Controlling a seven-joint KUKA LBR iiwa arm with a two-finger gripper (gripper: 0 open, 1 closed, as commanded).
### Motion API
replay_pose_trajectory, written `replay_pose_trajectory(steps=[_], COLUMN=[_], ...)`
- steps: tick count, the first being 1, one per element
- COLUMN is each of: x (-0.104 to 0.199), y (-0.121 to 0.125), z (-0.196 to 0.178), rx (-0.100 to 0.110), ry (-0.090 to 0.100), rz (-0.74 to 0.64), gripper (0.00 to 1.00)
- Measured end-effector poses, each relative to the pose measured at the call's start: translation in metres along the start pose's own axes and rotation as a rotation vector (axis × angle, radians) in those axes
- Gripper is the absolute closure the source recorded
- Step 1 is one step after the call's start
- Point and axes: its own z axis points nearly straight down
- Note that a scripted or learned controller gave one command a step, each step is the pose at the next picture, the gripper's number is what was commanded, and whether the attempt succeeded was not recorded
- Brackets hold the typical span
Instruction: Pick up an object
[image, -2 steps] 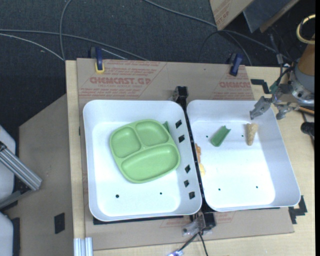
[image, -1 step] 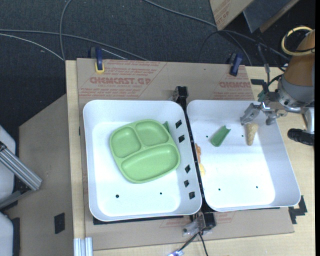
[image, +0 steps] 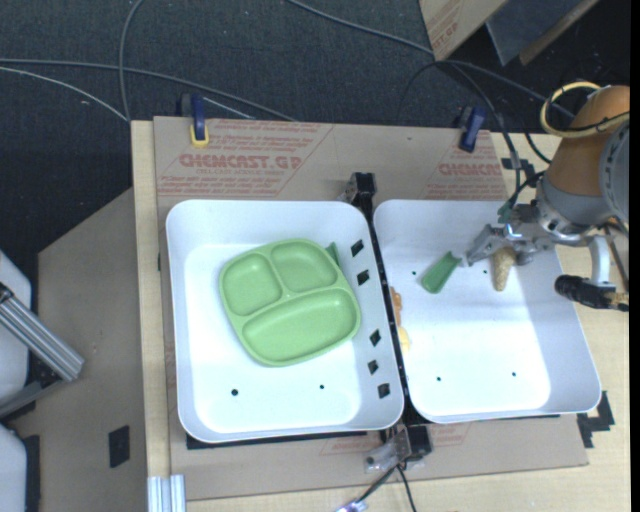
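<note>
In the right bin (image: 500, 380) a small green object (image: 438, 272) lies tilted near the upper middle. Just to its right rests a tan, cone-shaped object (image: 500, 272). My gripper (image: 503, 246) reaches in from the right and sits directly above the tan object's upper end, very close to it. Whether it touches the object is unclear. The orange-banded wrist (image: 585, 150) rises behind it at the far right.
The left bin (image: 200, 400) holds a green divided plate (image: 290, 300). A small orange and yellow thing (image: 398, 312) lies against the divider (image: 375, 300) between the bins. Cables run across the dark floor behind the bench.
</note>
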Motion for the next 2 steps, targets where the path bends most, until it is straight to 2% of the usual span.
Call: replay_pose_trajectory(steps=[1,2], x=[0.000,0.004], y=[0.002,0.004], z=[-0.015,-0.080], rx=[-0.007,-0.013], ry=[-0.002,-0.004], rz=[-0.001,0.000], gripper=[1.00,1.00])
